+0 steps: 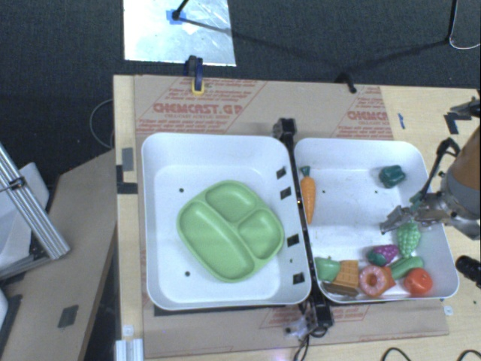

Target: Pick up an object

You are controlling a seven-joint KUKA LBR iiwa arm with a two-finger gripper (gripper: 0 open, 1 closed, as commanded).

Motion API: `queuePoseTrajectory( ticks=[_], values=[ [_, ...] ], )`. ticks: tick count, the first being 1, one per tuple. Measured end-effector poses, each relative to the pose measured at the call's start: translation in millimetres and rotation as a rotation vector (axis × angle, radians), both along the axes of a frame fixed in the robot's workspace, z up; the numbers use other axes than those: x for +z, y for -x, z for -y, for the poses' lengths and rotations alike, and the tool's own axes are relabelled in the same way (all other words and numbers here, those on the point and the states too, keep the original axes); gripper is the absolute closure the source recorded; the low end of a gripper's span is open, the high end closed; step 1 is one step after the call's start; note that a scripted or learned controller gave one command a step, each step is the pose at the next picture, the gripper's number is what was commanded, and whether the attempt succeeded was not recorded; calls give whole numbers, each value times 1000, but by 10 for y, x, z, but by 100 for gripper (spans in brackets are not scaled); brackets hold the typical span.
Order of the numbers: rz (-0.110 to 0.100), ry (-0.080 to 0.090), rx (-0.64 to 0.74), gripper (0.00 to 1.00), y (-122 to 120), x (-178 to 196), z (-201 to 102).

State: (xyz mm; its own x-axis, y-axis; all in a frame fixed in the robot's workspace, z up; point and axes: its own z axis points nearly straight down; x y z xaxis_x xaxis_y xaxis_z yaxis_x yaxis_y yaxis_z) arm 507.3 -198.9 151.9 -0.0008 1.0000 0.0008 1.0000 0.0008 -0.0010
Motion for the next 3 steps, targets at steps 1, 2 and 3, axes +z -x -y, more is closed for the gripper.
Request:
queuePoseTrajectory(
  ticks=[1,2,3],
  values=[
    [3,-5,3,0,37,-452,-102],
    [2,-12,8,0,1,-663,-170],
    [3,-4,4,100,14,-567,-135]
  ],
)
